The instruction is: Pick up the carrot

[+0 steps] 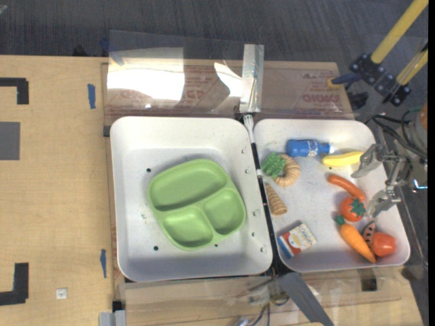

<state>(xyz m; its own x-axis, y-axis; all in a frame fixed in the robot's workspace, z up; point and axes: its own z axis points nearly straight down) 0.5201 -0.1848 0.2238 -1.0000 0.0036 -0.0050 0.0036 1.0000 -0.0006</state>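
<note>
Carrot [356,242] lies in the right-hand bin [309,260], low in the frame's lower right, its orange body angled with the tip pointing down and right. It sits just below a small tomato [352,209] and just beside a red strawberry-like piece [383,244] near the bin's lower right corner. Gripper [373,184] is positioned at the right edge of the frame over the right rim of the same bin, its two metal fingers [368,159] spread well apart, one above the other in the picture, with nothing between them. It stands above the carrot in the frame and apart from it. A red chili-like item [344,184] lies between the fingers' reach and the tomato. Further contents of the right bin: a yellow banana [342,159] and a blue bottle [307,147] near the top, a green-topped ring-shaped piece [283,168], a cone [274,199] along the left wall, and a small carton [297,238] toward the bottom. The left bin [129,182] at frame centre holds a green divided plate [196,202].
</note>
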